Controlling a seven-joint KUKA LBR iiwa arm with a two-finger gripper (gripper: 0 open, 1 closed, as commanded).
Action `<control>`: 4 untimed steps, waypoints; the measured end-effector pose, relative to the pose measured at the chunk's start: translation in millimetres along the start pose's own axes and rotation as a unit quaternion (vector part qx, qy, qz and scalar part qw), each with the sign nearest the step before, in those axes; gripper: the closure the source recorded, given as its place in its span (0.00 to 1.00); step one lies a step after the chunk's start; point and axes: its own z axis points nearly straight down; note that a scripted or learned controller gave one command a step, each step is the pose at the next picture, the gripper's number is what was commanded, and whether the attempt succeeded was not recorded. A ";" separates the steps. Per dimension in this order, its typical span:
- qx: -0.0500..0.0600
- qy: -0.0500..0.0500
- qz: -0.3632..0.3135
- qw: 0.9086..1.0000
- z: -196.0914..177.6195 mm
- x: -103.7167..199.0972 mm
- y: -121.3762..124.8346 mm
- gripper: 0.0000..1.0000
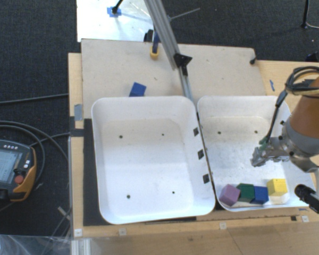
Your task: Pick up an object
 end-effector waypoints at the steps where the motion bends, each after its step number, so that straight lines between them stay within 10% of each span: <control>1: 0.000 0.000 0.000 1.000 -5.0 31.9 0.1 1.00; 2: -0.004 -0.003 0.006 1.000 -99.7 -44.9 -0.3 1.00; 4: 0.003 0.001 0.001 1.000 -19.9 19.7 -0.7 1.00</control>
